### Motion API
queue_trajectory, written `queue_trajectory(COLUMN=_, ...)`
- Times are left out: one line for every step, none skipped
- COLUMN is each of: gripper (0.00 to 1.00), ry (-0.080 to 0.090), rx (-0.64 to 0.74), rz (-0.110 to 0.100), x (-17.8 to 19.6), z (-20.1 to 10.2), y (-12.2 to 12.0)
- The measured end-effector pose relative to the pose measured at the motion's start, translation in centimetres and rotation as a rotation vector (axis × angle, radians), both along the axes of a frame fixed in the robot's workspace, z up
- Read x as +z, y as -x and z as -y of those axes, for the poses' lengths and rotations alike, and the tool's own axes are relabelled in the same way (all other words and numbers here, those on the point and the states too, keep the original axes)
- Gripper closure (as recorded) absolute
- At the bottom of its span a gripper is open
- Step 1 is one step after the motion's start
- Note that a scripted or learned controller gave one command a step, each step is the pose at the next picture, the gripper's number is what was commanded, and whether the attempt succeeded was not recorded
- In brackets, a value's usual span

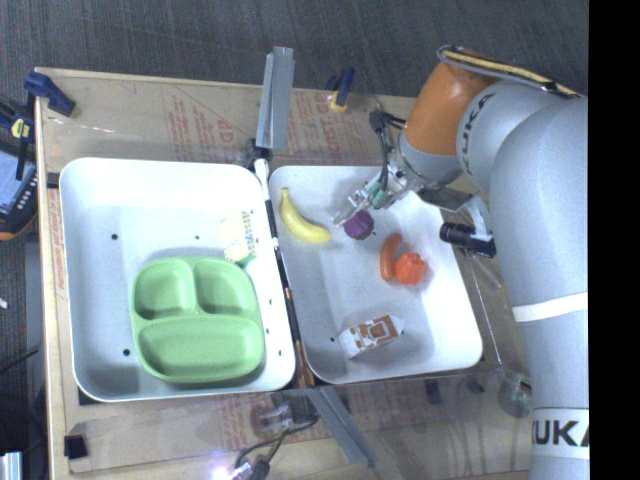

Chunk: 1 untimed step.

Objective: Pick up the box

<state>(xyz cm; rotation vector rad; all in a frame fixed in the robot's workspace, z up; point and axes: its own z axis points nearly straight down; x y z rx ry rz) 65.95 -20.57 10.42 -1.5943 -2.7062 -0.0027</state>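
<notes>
Scanning from the bench's left edge: left bin (pixel 80 268) carries a green divided tray (pixel 197 320) toward its near side, and a small pale packet (pixel 238 235) against its right wall. Right bin (pixel 455 353) next: banana (pixel 301 221) near the far-left corner, purple object (pixel 359 225) just beside it, orange-red item (pixel 402 265) mid-bin, and the box (pixel 371 335), white with brown print, lying flat near the bin's near edge, clear of everything else.

Gripper (pixel 372 198) hangs over the bin's far edge, at the purple object and well apart from the box. Whether it touches the purple piece, can't tell.

Risk, as I judge it: closing here would catch the purple object or nudge the banana, not the box. A low box lying flat may also slide under a shallow grip.
</notes>
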Motion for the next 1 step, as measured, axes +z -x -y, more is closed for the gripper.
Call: queue_trajectory(gripper=1.0, ry=0.003, rx=0.19, rz=0.001, x=14.46, z=-6.28, y=4.37)
